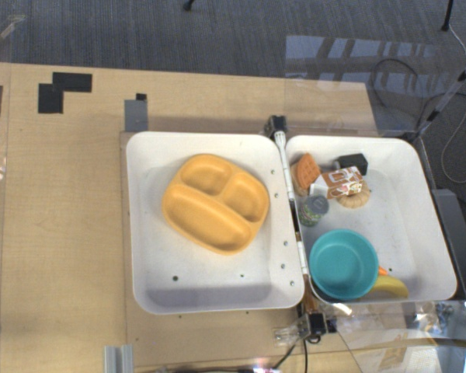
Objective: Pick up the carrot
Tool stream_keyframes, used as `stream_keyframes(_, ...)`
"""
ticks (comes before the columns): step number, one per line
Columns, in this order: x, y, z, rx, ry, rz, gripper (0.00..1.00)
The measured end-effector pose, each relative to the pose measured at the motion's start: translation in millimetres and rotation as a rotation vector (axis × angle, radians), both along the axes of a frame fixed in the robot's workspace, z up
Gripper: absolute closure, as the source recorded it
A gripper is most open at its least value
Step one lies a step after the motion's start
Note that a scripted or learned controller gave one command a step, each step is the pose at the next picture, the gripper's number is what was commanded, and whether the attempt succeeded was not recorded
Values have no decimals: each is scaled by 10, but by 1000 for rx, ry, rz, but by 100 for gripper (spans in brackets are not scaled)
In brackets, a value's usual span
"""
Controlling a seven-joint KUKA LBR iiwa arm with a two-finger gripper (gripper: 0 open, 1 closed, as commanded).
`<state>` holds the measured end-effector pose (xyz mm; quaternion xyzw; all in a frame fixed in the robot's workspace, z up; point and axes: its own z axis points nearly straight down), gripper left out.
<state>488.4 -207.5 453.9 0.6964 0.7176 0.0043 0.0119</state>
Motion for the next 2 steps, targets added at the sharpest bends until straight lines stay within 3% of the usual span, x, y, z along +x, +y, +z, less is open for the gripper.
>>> stream_keyframes(1, 22, 19, 70, 0, 1, 9, 100)
stream_keyframes(2, 22, 20, 67, 1, 2, 9, 0)
